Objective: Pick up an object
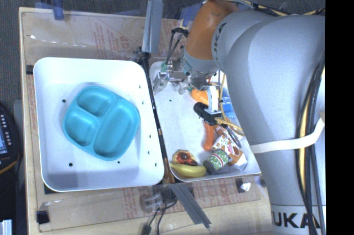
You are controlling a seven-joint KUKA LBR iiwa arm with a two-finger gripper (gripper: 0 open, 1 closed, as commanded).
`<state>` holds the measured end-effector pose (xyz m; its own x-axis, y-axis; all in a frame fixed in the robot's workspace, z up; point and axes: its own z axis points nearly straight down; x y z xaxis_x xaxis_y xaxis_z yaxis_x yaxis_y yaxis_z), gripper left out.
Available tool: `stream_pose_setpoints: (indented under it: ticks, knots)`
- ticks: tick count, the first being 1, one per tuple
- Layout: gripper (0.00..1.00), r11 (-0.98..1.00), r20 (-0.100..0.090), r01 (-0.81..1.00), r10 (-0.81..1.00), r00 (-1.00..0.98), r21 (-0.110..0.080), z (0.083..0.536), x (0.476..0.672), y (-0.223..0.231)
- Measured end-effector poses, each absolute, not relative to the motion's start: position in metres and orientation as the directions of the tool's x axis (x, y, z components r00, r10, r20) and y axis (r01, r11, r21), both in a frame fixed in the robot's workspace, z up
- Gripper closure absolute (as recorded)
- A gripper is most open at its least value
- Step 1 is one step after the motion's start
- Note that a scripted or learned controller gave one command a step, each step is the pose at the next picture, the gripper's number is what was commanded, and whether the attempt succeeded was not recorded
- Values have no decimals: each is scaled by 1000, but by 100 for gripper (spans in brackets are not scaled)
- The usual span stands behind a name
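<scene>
Two white bins are seen: the left bin [44,118] holds one blue divided plate [101,121]. In the right bin [180,134], one banana [189,171], one green can [217,160] and one orange carrot-like piece [208,137] are counted. The gripper [172,77] is placed at the bin's far end; whether it grasps anything cannot be told.

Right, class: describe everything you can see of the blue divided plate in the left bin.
The blue divided plastic plate is a glossy turquoise tray with rounded corners and three compartments: two smaller ones toward the far side, one larger toward the near side. Nothing lies in them. It lies flat, turned at a slant, near the middle of the shallow white left bin, touching just the bin floor.
</scene>
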<state>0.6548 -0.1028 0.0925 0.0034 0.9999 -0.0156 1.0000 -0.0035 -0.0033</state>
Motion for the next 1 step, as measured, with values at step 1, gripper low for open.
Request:
stream_pose_setpoints:
  ticks: [1]
  knots:
    - [0,3,-2,1000,1000,-3,-4,92,552,-113]
